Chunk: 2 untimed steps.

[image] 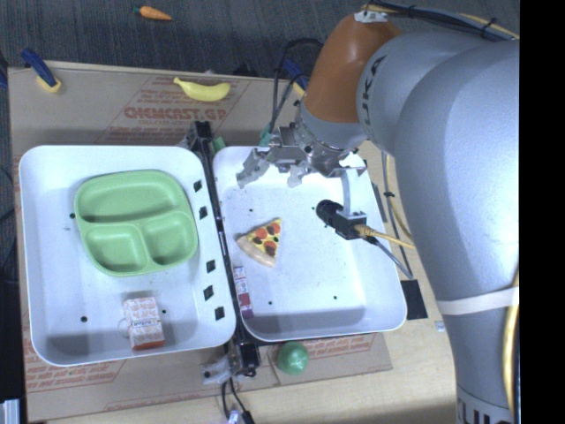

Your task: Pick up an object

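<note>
You are at the approach: the gripper hangs just beyond the pizza, fingers wide and holding nothing. Next, bring it over the pizza and lower.

Cardboard-topped bench carries two white bins side by side; banana behind them, green ball in front.

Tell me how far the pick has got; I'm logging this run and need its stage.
Done: the arm has reached over the right bin, with the gripper spread open above its far end. In hand: nothing sits between the fingers. Left: choosing and grasping an object; the pizza slice lies nearest in that bin, while the green tray and small carton lie in the left bin.
</note>
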Tool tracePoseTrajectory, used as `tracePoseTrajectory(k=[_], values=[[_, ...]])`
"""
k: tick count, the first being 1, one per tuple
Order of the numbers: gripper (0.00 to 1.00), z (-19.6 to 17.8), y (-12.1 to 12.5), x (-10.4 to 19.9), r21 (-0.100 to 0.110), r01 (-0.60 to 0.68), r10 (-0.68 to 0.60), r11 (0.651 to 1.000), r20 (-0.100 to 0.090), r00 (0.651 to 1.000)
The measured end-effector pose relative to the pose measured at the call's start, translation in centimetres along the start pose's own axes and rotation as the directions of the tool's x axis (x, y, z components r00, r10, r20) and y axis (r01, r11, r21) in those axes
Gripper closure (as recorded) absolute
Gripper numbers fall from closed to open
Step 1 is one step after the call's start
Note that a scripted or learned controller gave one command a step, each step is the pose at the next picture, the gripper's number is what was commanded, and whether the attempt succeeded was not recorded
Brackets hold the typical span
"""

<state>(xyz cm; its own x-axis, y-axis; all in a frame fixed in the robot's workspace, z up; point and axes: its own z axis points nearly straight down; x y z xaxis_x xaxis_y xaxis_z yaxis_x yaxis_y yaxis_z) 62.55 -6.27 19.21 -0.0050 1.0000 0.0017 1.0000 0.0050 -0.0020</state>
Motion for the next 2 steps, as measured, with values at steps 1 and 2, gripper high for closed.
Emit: tracePoseTrajectory(k=[1,2], values=[[0.00,-11.6,3.1,-2.2,-0.006,0.002,-0.002,1.000,0.003,1.000],[0.00,-7.0,3.0,-3.9,0.002,0.000,0.000,1.000,0.003,1.000]])
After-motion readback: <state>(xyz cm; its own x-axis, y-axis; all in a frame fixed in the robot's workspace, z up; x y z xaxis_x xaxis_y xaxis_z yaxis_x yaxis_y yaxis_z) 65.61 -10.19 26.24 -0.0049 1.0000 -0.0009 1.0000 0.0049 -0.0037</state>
